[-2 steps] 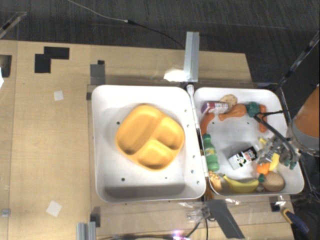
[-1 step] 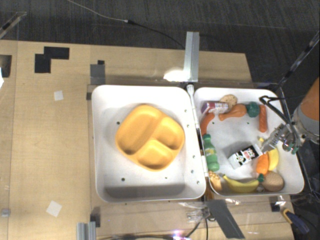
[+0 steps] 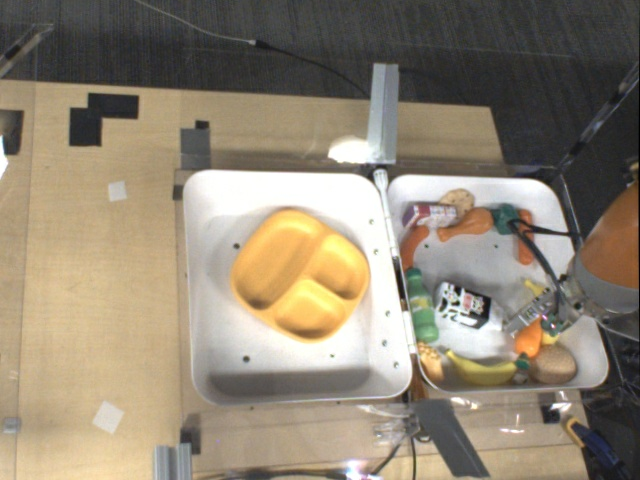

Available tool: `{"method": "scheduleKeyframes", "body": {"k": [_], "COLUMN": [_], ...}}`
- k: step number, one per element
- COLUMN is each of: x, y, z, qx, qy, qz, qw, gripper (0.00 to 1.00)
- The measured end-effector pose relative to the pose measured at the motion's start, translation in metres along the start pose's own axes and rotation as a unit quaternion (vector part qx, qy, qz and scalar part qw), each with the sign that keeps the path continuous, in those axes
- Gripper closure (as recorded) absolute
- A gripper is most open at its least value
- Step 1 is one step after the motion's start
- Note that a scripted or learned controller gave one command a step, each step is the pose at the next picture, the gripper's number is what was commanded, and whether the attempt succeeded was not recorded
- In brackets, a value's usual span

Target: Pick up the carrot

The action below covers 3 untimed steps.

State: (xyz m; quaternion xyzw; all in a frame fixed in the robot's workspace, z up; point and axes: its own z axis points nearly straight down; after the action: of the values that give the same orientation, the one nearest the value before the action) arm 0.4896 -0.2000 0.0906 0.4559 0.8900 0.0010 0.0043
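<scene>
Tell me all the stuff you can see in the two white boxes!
Bins: two, white, side by side on the bench.
Plate: one, yellow, divided, in the left bin.
Carrot: one, orange with green top, back of the right bin.
Bottle: one, green, along the right bin's left wall.
Banana: one, yellow, right bin's front edge.
Potato: one, brown, right bin's front right corner.
Box: one, black and white, middle of the right bin.
Can: one, red and white, back left of the right bin.
Arm: one, grey and orange, entering from the right.
End effector: one, low over the right bin's front right.
</scene>
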Motion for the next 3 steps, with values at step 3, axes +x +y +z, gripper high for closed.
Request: {"method": "scheduleKeyframes", "body": {"k": [3], "x": [0.025], "y": [0.020], "z": [0.000], "qx": [-0.002], "qy": [-0.004], "qz": [-0.019], "qw": [0.9998], "gripper": [1.00]}}
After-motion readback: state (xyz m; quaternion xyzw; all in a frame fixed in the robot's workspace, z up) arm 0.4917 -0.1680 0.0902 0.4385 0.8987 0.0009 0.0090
